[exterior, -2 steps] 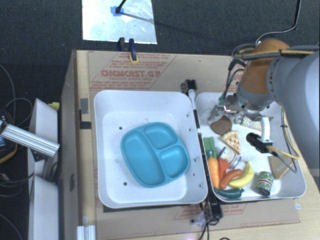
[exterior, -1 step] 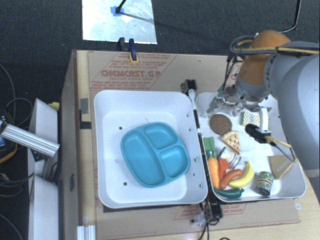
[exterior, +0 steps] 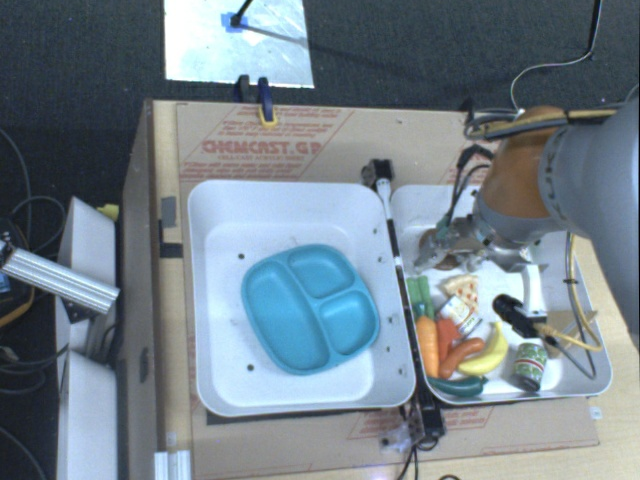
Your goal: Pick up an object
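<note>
My gripper [exterior: 447, 246] hangs low over the back left part of the right bin [exterior: 590, 368], just behind the pile of toy food. A pizza slice [exterior: 463, 289] lies directly in front of it. Toward the front lie an orange carrot [exterior: 427, 342], a red sausage [exterior: 463, 353], a yellow banana [exterior: 488, 352] and a dark green cucumber [exterior: 456, 387]. A green can [exterior: 530, 365] stands at the front right. A green vegetable [exterior: 418, 294] rests against the bin's left wall. Nothing is visibly held.
The left bin [exterior: 220, 268] holds a blue divided plate [exterior: 310, 308] near its middle. A small white and red packet [exterior: 460, 313] lies among the food. The grey arm [exterior: 580, 168] crosses the right bin's back right corner.
</note>
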You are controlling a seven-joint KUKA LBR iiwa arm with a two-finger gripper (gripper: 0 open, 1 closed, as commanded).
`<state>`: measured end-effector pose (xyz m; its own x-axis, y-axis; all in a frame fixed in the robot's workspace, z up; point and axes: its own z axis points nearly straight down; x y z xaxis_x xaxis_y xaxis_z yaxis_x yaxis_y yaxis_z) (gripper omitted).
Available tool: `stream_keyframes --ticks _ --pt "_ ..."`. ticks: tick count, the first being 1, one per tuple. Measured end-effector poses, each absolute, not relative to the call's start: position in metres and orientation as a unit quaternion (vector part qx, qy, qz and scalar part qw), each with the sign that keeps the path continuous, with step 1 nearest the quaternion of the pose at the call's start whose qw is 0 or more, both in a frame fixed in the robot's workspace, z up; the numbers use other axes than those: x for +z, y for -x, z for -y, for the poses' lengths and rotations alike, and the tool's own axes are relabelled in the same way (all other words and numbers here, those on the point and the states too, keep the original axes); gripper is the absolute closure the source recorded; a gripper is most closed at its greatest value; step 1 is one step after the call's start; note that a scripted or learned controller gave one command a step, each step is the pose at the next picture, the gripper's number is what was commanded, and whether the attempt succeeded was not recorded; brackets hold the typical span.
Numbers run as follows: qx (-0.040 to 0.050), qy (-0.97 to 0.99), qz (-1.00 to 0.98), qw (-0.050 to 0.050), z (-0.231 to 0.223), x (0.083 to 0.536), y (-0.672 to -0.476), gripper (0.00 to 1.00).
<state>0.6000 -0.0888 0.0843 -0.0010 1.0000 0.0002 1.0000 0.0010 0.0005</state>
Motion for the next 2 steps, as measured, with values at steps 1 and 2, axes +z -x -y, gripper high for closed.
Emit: stream_keyframes --ticks 1,2 --pt "0.0007 -0.706 -0.708 0.001 0.114 0.085 -0.647 0.00" --pt "0.0018 -0.705 -0.709 0.002 0.113 0.096 -0.648 1.00"
